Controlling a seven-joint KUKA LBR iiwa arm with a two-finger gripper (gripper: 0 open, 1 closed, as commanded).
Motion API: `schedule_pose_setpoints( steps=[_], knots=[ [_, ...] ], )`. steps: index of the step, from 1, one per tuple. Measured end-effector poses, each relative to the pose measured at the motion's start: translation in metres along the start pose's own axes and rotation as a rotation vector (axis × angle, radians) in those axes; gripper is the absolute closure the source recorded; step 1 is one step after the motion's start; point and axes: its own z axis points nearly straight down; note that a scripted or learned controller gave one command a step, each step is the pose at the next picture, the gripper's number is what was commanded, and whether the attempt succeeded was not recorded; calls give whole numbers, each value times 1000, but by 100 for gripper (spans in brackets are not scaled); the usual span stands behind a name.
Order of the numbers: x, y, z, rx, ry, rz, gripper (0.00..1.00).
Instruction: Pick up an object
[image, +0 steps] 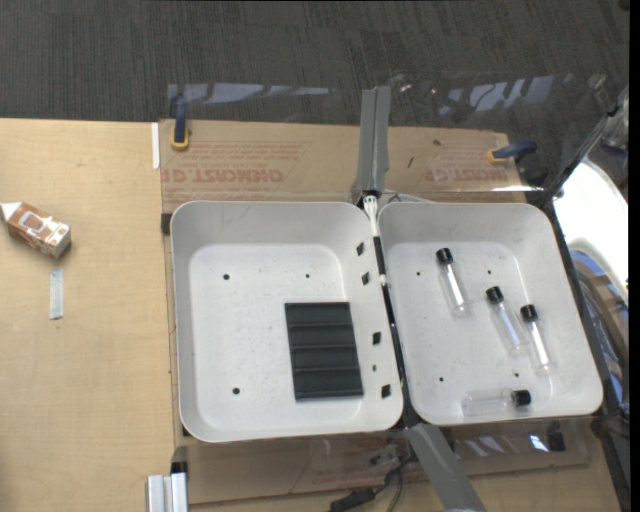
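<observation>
Four clear plastic tubes with black caps lie in the right white bin (560, 260). One tube (451, 281) and another (534, 336) run lengthwise up-down, caps toward the far side; a third (503, 318) lies alike between them. The fourth (497, 402) lies crosswise near the front wall, cap rightward. A black ribbed rectangular block (323, 350) sits in the left white bin (200, 300).
</observation>
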Motion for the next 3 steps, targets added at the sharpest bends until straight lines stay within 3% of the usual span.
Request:
schedule_pose_setpoints(
  steps=[2, 3],
  knots=[
    [-7, 2, -1, 0, -3, -196, 100],
    [-7, 2, -1, 0, -3, -196, 0]
  ],
)
